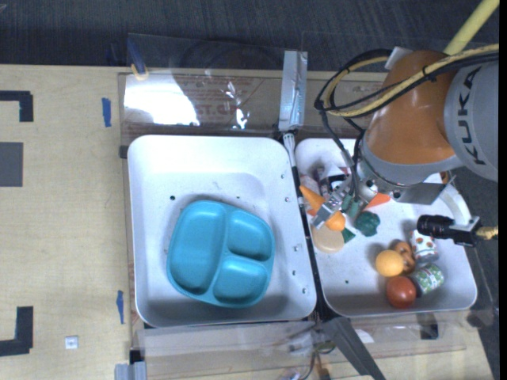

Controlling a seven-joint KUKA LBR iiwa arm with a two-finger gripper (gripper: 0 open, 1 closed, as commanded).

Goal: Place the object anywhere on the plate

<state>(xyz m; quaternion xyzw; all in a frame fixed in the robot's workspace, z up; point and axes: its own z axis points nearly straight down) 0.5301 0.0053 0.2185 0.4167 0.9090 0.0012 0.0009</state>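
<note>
Tool point(337, 206) among toys, plate point(220, 252) well apart

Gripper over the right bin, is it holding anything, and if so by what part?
Cannot be told. The gripper is down among small toys at the left side of the right bin, near an orange piece, but no hold is visible. The blue plate sits apart.

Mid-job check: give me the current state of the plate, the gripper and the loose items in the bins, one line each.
blue plate: flat in the left bin, nothing on it.
gripper: down in the right bin, over the pile by the divider; grasp unclear.
teal piece: lying beside the gripper.
yellow ball: resting on the right bin floor.
red ball: resting near the front wall.
</note>
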